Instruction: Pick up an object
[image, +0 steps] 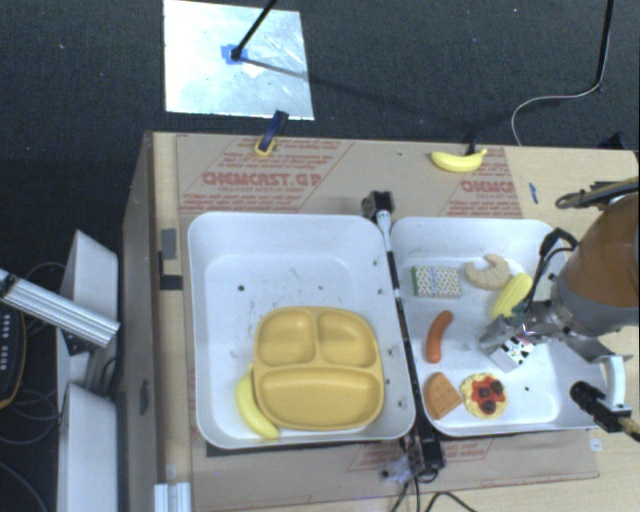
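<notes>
Cardboard-topped desk (300, 180) carries both bins, and the tool (512, 338), whose grip I cannot tell, hangs just below the banana (512, 295), so a descent may merely nudge it toward the croissant (488, 271).

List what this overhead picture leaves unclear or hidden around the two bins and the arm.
- Gripper: small and blurred in the camera view; finger state unreadable.
- Banana in the left bin: partly tucked under the yellow tray.
- Arm: cut off by the right edge.
</notes>
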